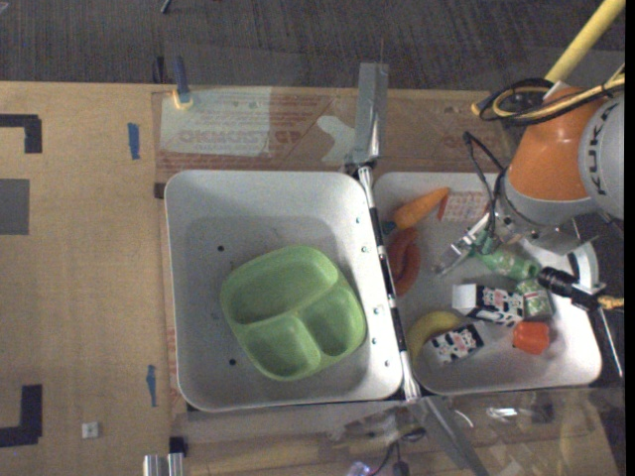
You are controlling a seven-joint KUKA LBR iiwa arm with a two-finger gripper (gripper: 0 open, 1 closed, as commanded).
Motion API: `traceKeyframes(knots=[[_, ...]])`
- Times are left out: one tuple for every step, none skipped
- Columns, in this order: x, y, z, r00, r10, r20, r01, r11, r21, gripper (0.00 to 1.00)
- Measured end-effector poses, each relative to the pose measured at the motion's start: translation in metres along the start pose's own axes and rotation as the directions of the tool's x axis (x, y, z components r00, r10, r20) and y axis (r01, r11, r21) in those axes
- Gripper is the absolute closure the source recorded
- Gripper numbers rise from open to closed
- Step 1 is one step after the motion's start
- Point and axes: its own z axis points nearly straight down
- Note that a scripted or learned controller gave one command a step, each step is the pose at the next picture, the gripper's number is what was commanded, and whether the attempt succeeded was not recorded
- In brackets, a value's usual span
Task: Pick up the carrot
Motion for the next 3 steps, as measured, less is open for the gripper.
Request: traceKeyframes(knots=[[-0.011,0.059,0.001,0.960,0.281,-0.004,-0.281,0.959,0.033,0.00],[-0.012,0.062,-0.011,0.961,0.277,0.005,-0.277,0.961,0.019,1.00],[0.055,0.091,-0.098,0.949,0.315,0.000,-0.315,0.949,0.001,1.00]])
